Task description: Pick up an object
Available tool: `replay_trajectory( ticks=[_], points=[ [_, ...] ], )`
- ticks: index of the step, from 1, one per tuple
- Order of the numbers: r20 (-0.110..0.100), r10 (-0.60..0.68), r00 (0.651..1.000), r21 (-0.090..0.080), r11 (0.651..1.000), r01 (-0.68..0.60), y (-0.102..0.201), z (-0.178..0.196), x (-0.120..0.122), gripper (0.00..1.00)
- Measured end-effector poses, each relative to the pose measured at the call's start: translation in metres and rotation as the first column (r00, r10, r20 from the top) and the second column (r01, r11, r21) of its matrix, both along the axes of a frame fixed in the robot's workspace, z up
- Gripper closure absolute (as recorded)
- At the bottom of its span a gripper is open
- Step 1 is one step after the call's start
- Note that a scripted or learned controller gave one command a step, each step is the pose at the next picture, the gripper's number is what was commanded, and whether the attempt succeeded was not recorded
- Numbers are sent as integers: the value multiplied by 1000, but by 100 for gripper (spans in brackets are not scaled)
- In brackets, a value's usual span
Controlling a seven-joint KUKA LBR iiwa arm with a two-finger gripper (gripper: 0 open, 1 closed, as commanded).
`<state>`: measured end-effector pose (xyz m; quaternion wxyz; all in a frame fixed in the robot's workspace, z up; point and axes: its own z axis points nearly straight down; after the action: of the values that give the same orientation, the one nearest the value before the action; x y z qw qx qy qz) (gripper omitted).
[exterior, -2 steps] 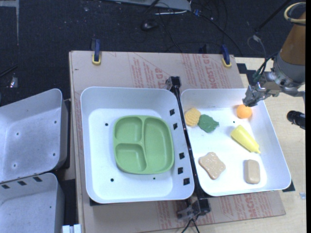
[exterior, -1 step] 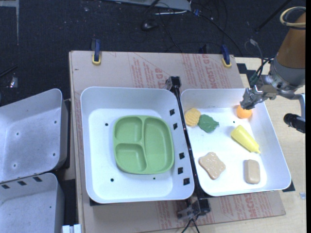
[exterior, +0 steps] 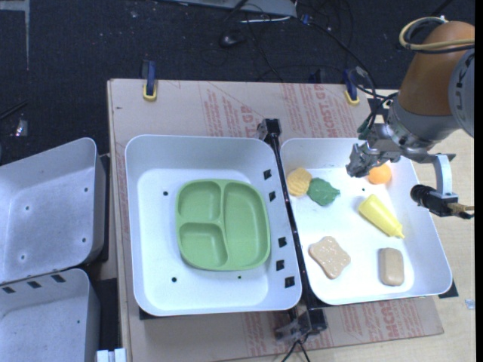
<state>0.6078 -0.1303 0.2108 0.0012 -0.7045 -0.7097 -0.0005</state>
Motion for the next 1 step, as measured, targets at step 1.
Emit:
replay_trajectory(
  ticks=[1],
  points=[
    [-1, 0, 1000, 0, 1000, 0, 47, -6, -9, 100]
  ],
)
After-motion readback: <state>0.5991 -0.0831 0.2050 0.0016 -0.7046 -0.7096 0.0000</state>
